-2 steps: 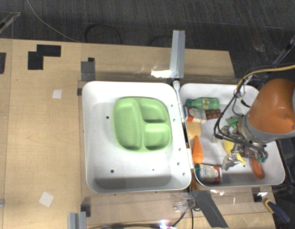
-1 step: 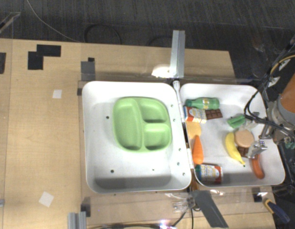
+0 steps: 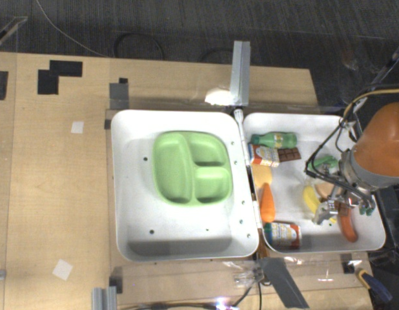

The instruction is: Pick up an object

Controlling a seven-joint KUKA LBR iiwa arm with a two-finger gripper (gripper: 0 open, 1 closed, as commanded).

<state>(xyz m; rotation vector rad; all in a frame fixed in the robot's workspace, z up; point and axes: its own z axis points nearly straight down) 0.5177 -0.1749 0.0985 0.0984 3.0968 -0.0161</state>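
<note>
Two white bins (image 3: 132, 237); one green tray (image 3: 190, 166); one carrot (image 3: 267, 202); gripper (image 3: 328, 210) low, its grasp impossible to tell.

A green divided tray (image 3: 190, 167) lies in the left bin (image 3: 132, 237). The bench (image 3: 51, 192) carries black marks (image 3: 57, 75) at its far left, and what may be cables (image 3: 251, 289) run along its near edge.

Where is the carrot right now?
The carrot lies along the right bin's left wall, between the chocolate bar above and the small can below.
</note>
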